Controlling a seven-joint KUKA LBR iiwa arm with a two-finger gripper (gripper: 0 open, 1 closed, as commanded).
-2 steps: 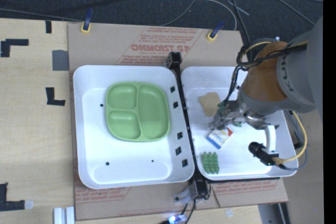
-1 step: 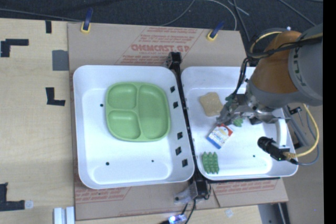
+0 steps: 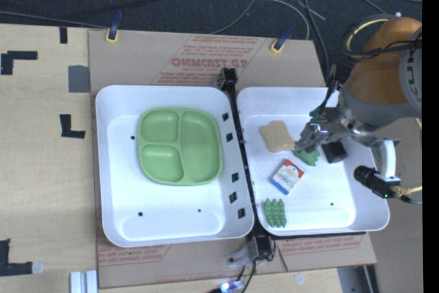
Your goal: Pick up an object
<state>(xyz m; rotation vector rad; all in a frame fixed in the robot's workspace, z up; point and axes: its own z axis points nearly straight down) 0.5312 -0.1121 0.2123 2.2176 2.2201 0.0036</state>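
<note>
- Gripper (image 3: pixel 306 145) sits low in the right bin (image 3: pixel 343 219), at about 3 o'clock from the bin's centre, with the grey arm (image 3: pixel 384 89) and its orange band reaching in from 3 o'clock.
- Whether its fingers are spread or closed cannot be told from here; the tip is dark and crowded together.
- A small green object (image 3: pixel 308 157) lies right at the gripper tip, touching or just under it; its shape is too hidden to make out, and nothing shows it clamped.
- A tan, rounded, flattish piece (image 3: pixel 276 136) lies just at 9 o'clock of the tip.
- A small white packet (image 3: pixel 287 177) with blue and red print lies at 7 o'clock of the tip, tilted.
- A dark green ridged block (image 3: pixel 275 213) lies near the bin's 6 o'clock wall.
- The left bin (image 3: pixel 120 216) holds a pale green divided plate (image 3: pixel 180 146) with three compartments.
</note>
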